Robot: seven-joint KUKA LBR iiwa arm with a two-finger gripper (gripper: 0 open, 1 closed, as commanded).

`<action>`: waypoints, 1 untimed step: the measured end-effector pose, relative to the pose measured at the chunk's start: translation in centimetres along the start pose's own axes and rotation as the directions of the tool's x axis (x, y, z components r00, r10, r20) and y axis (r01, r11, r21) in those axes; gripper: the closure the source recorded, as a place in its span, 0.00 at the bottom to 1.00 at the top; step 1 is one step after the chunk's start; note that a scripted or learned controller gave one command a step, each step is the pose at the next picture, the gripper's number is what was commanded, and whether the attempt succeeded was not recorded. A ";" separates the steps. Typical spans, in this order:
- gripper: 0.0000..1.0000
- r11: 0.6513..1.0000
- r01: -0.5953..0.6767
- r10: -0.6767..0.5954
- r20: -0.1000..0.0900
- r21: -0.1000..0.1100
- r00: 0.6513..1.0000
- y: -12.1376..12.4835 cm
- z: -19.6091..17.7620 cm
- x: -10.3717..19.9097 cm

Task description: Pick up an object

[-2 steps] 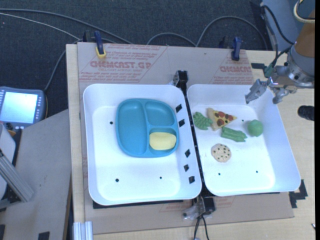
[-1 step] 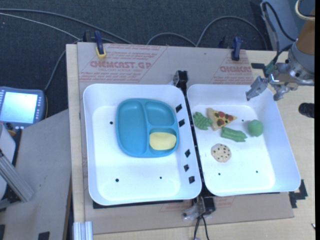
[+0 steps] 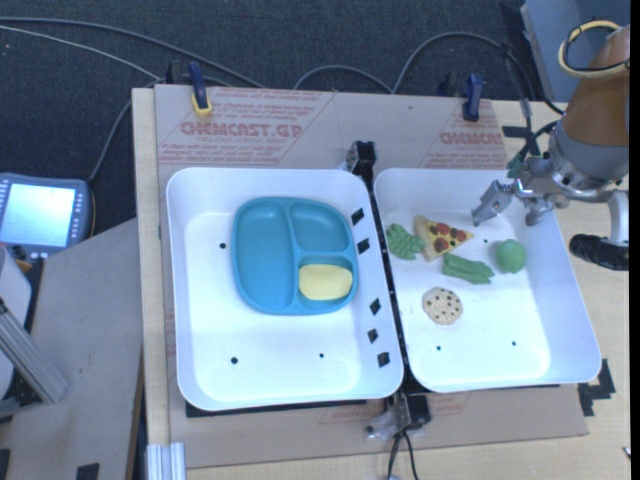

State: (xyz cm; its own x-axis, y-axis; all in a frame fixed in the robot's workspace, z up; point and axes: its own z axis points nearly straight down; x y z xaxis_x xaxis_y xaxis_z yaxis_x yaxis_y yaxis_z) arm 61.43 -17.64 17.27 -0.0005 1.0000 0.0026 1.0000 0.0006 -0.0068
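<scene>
Nearest the camera in the right bin (image 3: 560,338) lies a round cookie (image 3: 442,306). Beyond it sit a green bean pod (image 3: 467,268), a green ball (image 3: 510,255), a pizza slice (image 3: 441,235) and a leafy green piece (image 3: 403,241). Above them the claw (image 3: 515,204) hovers with its fingers spread apart, clamped on nothing. Over in the left bin (image 3: 200,358), a blue divided plate (image 3: 290,253) carries a yellow piece (image 3: 325,281) in its near compartment.
</scene>
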 end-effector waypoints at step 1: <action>0.00 1.000 0.000 0.000 0.001 -0.001 1.000 0.1 4.2 -0.1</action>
State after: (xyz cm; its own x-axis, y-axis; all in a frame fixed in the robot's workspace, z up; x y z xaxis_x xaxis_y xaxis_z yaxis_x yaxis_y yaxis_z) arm 61.53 -17.75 13.02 -0.0002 1.0000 0.0019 1.0000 0.0002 -0.0055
